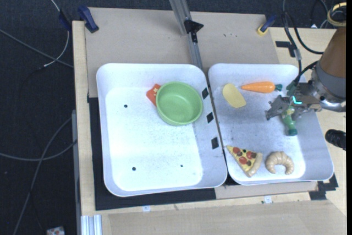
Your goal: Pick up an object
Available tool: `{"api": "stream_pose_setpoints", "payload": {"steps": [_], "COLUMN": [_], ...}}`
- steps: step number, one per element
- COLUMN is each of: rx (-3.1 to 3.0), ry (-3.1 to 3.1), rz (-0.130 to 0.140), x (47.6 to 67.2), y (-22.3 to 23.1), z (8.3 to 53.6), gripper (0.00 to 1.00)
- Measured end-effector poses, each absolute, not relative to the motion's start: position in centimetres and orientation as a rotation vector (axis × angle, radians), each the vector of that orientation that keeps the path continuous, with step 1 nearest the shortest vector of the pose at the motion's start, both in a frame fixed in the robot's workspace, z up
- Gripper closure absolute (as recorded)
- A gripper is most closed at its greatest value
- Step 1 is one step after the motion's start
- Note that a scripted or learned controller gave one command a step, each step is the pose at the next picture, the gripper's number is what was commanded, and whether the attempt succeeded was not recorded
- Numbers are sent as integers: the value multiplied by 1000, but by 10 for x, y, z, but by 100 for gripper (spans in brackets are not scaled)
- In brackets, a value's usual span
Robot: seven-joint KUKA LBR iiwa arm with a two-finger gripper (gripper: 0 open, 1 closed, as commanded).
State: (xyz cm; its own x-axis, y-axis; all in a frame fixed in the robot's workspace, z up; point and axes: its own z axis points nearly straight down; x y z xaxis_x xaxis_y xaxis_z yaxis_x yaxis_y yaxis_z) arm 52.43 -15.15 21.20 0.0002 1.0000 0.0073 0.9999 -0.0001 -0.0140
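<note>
Camera view. Two shallow white plastic bins sit side by side: the left bin and the right bin.

The left bin holds a round green plastic bowl in its upper right part, with a small orange-red piece touching the bowl's left rim, partly hidden by it.

The right bin holds a toy orange carrot near its top edge, a pale yellow rounded slice just left of the carrot, a toy pizza wedge at the lower left, and a tan toy croissant beside it at the lower right.

The two-finger grey gripper hangs over the right half of the right bin, at centre right of the frame. A small green object lies just below it, against or under the fingers; contact is not resolvable. Whether the gripper is released, clenched or grasping anything: cannot tell.

Judgement: the green object is the likely target. For a clean pick, centre the jaws over it, keep clear of the bin's right wall, descend straight, close fully before lifting. Risk: the piece is small and may slip or be nudged aside.
</note>
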Motion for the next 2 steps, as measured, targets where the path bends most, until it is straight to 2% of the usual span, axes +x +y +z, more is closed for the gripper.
{"api": "stream_pose_setpoints", "payload": {"steps": [1, 2], "rx": [-2214, -2209], "ry": [-2215, -2209], "rz": [2, 9], "x": [526, 524], "y": [-152, -140], "z": [215, 164], "gripper": [0, 0]}}
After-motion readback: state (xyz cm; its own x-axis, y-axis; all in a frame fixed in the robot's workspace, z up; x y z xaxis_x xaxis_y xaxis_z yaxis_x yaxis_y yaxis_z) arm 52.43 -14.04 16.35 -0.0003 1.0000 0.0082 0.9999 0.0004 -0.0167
